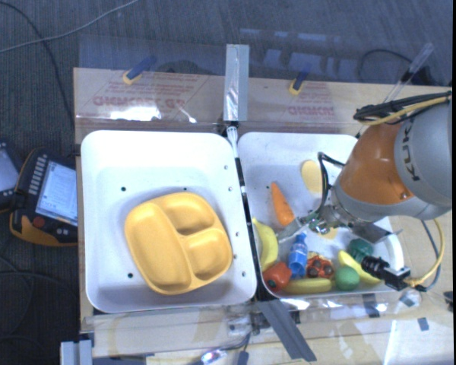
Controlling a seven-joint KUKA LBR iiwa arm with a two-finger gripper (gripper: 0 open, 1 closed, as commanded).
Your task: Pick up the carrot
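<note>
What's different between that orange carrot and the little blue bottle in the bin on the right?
The carrot is orange and tapered; the blue bottle is blue with a lighter cap. The carrot is the longer of the two. The carrot lies apart on bare bin floor, while the bottle sits crowded among other toys near the front wall. Both lie in the right bin.

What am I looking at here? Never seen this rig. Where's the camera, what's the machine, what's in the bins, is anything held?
One fixed camera looks down at a slant on a bench with two shallow white bins. The grey and orange machine at the right is a KUKA robot arm; its tool hangs over the right bin. The left bin holds a yellow divided tray. The right bin holds toy food: the carrot, a banana, a small blue bottle and others. The carrot lies loose beside the tool, not held.
</note>
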